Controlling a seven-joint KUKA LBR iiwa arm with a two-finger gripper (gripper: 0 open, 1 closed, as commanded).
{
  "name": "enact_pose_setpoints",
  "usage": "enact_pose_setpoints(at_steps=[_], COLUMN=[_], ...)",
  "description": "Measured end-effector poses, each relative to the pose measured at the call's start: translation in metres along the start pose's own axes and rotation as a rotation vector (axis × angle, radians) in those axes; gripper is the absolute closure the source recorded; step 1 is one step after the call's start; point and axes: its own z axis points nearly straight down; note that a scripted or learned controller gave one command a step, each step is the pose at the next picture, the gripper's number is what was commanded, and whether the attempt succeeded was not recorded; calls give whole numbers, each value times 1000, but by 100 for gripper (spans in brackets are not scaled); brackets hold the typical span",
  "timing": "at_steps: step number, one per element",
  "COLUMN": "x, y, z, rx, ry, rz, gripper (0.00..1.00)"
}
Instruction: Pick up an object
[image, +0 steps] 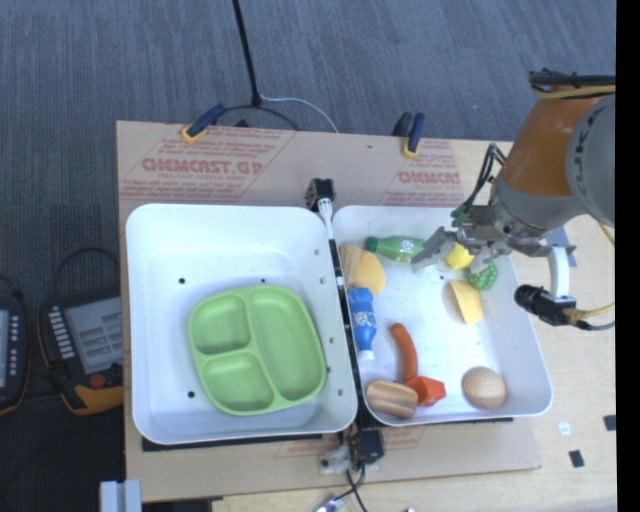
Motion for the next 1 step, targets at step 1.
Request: enact_pose_setpoints(at_steps=[1], x=[44], y=[-54], z=[90], rx=[-2], ry=[-9], rz=[88], gripper=[0])
